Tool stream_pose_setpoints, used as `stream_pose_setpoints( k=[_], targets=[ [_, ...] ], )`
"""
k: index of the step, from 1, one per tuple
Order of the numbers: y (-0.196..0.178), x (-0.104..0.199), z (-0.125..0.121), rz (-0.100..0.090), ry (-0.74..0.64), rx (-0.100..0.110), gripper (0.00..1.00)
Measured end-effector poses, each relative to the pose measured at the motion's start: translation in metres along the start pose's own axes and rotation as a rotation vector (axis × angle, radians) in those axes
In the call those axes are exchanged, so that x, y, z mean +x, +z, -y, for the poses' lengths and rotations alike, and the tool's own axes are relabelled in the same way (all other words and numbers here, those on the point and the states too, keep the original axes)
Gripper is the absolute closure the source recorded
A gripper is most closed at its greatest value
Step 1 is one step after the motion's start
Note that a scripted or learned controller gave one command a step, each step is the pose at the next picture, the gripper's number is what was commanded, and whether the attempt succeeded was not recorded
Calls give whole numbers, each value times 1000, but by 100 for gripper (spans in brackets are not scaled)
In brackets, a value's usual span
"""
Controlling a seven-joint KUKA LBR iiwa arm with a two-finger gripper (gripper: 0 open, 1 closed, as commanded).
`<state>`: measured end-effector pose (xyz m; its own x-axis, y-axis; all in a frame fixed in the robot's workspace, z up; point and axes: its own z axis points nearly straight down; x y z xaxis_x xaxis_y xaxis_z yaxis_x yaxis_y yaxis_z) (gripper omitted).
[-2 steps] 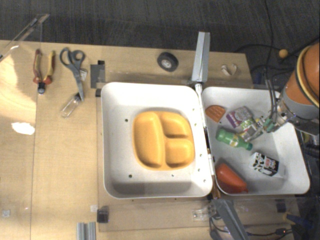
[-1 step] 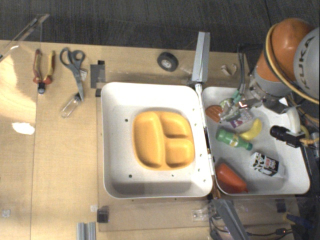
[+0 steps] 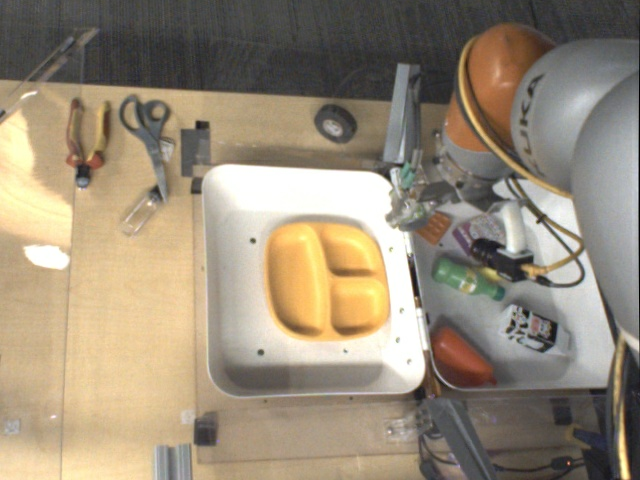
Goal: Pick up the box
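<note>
I see my grey arm reach in from the right, its gripper (image 3: 408, 200) low over the right bin's far left corner; whether it is apart or together I cannot tell. The small white printed box (image 3: 534, 329) lies near the right bin's (image 3: 520, 378) right side. A glossy yellow compartment tray (image 3: 327, 277) sits in the left bin (image 3: 235, 268).

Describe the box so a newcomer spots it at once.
Start at the right bin, under the grey arm. The box lies near its front right, right of the red object and below the green bottle. It is the one white, flat-sided item with black print.
</note>
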<state>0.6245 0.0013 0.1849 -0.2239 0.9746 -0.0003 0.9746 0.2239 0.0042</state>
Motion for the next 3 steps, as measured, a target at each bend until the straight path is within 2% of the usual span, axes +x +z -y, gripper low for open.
stream_pose_setpoints(
  k=[1,2,3],
  targets=[
    [-54,52,-1,1,-188,-4,100],
    [0,20,94,0,-212,0,100],
    [-54,17,109,1,-153,-4,100]
  ],
)
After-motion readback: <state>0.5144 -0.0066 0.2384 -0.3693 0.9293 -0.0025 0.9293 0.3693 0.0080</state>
